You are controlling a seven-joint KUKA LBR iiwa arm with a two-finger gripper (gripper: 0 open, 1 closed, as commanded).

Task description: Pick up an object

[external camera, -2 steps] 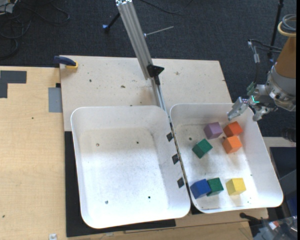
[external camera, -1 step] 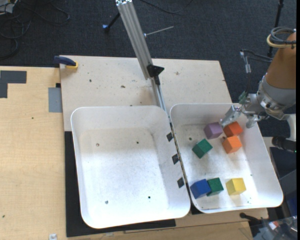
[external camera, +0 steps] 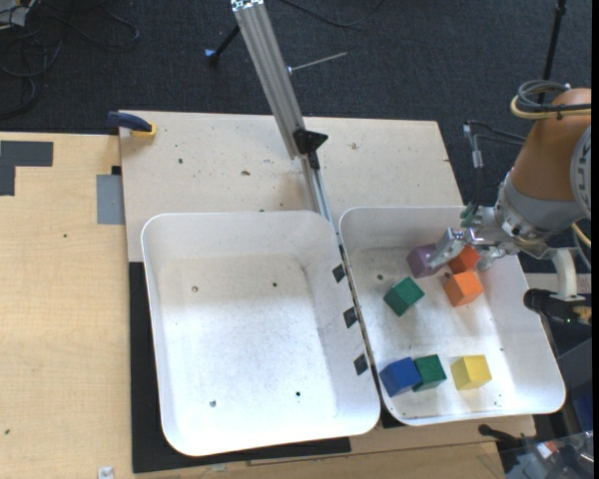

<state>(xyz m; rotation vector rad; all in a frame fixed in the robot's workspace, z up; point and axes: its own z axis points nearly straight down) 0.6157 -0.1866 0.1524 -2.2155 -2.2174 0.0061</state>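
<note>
Blocks lie scattered in the right bin, the one the arm reaches into from the right edge of the view. The hand sits low over the upper part of that bin, its metal fingers pointing left toward a purple block which lies just beside the fingertips. Whether the fingers are apart or closed I cannot tell, and nothing shows clearly between them. A red-orange block lies right under the hand, partly hidden by it, and an orange block sits just below that one, touching or nearly so. A green block rests a little to the left, tilted on the bin floor, apart from the others. Near the front wall three more stand in a row: a blue block and a dark green block touching each other, and a yellow block just beside them to the right. The left bin stands side by side with the right one on the desk. A slanted aluminium bar rises from behind the bins, and a blue and yellow clamp sits at the desk's far left corner
</note>
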